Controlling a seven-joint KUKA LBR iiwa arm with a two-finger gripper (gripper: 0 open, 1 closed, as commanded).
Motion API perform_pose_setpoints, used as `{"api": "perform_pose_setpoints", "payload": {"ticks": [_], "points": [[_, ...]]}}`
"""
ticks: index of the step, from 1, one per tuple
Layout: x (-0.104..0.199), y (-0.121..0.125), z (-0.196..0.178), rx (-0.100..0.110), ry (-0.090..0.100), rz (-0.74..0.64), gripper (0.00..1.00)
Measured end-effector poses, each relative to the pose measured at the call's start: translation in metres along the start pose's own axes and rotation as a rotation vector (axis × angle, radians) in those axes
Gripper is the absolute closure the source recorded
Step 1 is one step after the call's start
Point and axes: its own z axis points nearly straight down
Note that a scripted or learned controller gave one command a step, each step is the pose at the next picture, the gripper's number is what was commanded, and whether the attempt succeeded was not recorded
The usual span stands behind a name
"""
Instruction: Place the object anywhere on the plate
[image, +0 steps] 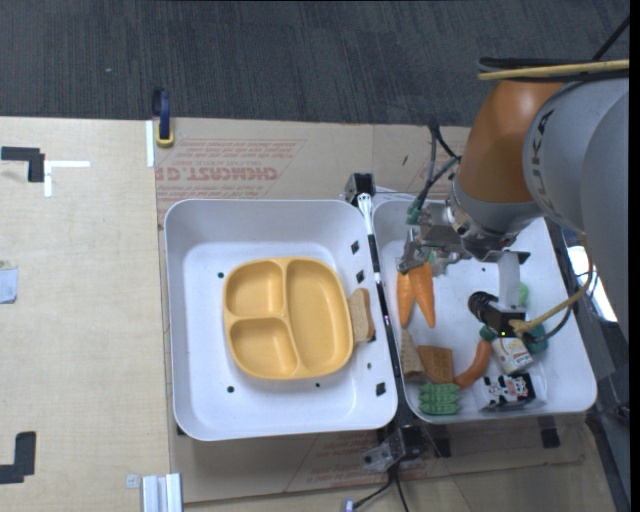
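Here, your gripper (418, 262) sits over the right bin (560, 390), at the top end of the carrot (424, 295). The fingers meet the carrot's upper end, but you cannot tell from this angle whether they are apart or clamped on it, so do not count it as held. The carrot's long axis runs nearly straight up and down the view, with its tapered tip pointing toward the bottom edge and its thicker end up under the gripper. A second orange piece (404, 300) lies just beside it on the left, parallel to it.

The yellow plate (288, 318) is in the left bin (190, 300), well apart from the carrot, with the two bins' walls between them. A slice of bread (361, 316) touches the plate's right rim. In the right bin you also see a cracker (436, 363), a green toy (439, 400), a sausage (472, 366) and a small carton (515, 352) below the carrot.
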Motion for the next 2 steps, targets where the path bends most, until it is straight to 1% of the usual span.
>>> {"api": "perform_pose_setpoints", "payload": {"ticks": [1,2], "points": [[0.0992,0.0327,-0.1,-0.001,0.0,-0.356,1.0],[0.0989,0.0328,-0.0999,-0.002,-0.001,-0.358,0.0]]}}
